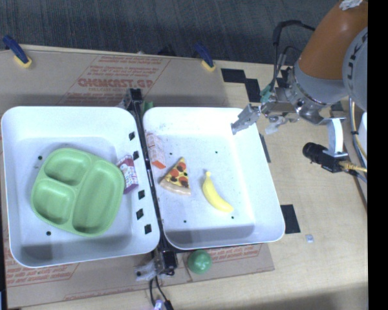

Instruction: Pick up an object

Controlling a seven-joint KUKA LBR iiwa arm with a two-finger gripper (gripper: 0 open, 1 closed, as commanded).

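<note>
Cardboard-covered bench, two bins. My gripper (240, 123) hangs above the right bin's (266, 192) far rim, its pincer state unreadable to me. Banana (216, 193) lies beside pizza slice (176, 176); descending between them risks grabbing neither.

Glossy plastic banana (216, 194); matt green plate (77, 190).

In the right bin (258, 173), near frame centre, a toy pizza slice (176, 175) lay flat, tip pointing up. Just right of it, apart, a yellow banana (215, 193) lay flat, slanting toward lower right.
</note>
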